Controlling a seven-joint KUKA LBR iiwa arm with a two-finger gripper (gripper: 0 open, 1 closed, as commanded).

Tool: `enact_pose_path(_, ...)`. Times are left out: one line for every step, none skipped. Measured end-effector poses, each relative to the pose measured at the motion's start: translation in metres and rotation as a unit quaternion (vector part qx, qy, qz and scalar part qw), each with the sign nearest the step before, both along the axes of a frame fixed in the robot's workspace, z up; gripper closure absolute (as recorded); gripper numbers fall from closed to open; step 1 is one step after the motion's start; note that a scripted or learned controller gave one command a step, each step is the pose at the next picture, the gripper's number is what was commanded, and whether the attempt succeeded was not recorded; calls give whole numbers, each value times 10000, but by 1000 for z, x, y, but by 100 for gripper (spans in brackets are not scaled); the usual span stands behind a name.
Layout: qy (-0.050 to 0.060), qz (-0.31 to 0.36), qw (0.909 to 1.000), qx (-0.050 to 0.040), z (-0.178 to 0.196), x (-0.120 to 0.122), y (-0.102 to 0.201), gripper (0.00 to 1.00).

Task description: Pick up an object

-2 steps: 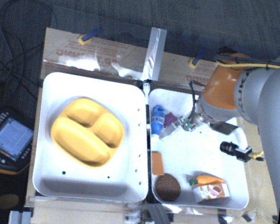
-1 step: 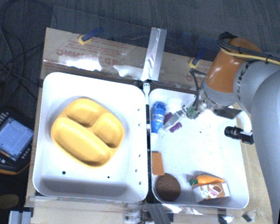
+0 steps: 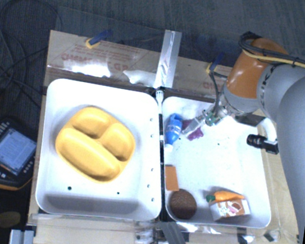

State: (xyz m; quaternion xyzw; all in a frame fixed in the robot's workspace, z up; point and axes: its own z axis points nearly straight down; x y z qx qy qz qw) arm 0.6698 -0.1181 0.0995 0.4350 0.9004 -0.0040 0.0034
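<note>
Reaching into the right bin (image 3: 257, 180), the gripper (image 3: 208, 120) hangs beside a blue bottle (image 3: 173, 128); whether it grips anything cannot be told.

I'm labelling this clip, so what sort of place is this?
Probably a robotics lab bench: a grey robot arm reaches over two white bins of test objects, with handheld control pendants and cables on the floor.

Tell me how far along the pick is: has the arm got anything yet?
Done: the arm has reached into the right bin, and the gripper sits low at its upper left corner, next to the blue bottle and a small purple item. In hand: nothing visibly lifted; whether anything is gripped can't be told. Left: grasp and lift. The brown ball, orange block and carton lie untouched, the yellow object in the left bin too.
</note>
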Motion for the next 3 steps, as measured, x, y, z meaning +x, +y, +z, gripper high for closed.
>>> enact_pose_path(62,-5,10000,12,-2,-3,0,0)
enact_pose_path(-45,1099,9939,20,-10,-56,3,0)
enact_pose_path(-74,1097,9939,31,1,-54,4,100)
